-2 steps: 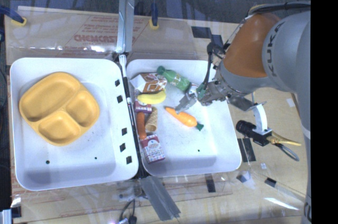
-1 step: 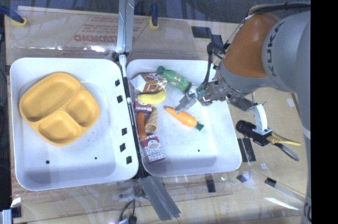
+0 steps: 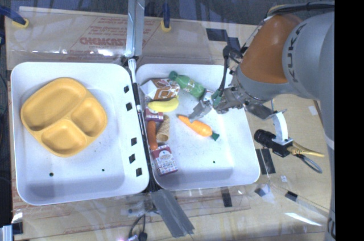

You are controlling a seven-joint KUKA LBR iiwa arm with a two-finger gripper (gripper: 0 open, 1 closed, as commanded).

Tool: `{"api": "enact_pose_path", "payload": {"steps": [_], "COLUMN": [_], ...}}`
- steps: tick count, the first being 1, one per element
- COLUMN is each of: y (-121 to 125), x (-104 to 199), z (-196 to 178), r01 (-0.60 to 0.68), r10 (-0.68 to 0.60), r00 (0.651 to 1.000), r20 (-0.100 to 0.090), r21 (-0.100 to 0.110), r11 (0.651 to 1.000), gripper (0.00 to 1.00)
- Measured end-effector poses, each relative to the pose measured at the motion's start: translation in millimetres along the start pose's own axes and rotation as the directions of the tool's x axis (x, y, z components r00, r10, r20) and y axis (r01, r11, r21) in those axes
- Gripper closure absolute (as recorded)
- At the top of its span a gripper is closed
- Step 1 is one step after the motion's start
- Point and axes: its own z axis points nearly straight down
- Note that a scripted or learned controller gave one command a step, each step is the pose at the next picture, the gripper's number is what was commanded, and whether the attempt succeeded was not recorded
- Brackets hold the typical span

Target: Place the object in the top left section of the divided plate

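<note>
Several toys lie below and left of the gripper [image 3: 200, 109], whose jaws look open and empty, poised just above the carrot [image 3: 197, 126]. Picking looks unstarted. Next: close on it, then carry far left to the yellow plate [image 3: 62, 116].

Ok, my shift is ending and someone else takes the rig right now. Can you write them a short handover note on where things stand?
Gripper: hovering over the right bin, just above the toy carrot; nothing visibly between its fingers.
Job's things: yellow divided plate sits in the left bin, with nothing in its sections. The carrot, a banana, a green bottle and several small packets lie in the right bin.
Done: nothing placed yet.
Left: grasp an object, carry it across, set it in the plate's top left section.
</note>
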Motion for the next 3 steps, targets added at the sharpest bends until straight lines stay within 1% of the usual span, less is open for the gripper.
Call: {"api": "enact_pose_path", "payload": {"steps": [3], "y": [0.0], "x": [0.0], "z": [0.0], "r01": [0.000], "r10": [0.000], "r00": [1.000], "r20": [0.000], "r21": [0.000], "r11": [1.000], "gripper": [0.00]}}
